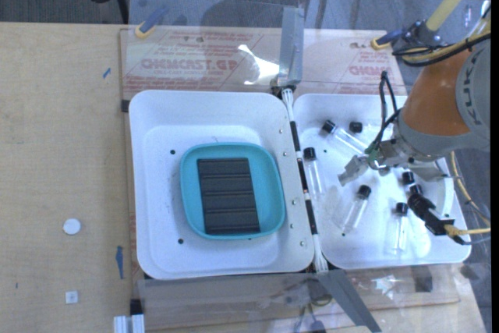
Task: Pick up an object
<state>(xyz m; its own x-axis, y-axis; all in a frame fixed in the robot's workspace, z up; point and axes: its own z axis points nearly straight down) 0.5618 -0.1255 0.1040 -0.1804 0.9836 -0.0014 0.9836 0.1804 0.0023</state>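
Several clear vials with black caps lie scattered in the right bin (437, 246). One vial (340, 135) lies near the bin's back left, another vial (311, 169) along its left wall, and a third vial (355, 208) near the middle. My gripper (361, 166) hangs low over the middle of this bin, just above the third vial's cap. The grey arm with its orange band (437, 101) reaches in from the right. Nothing shows in the gripper.
The left bin (156, 246) holds a teal tray (191, 195) with a dark ribbed block (227, 196) in it. More vials (399, 232) and loose black caps lie at the right bin's front right, partly under the wrist cables. Clear panels stand behind both bins.
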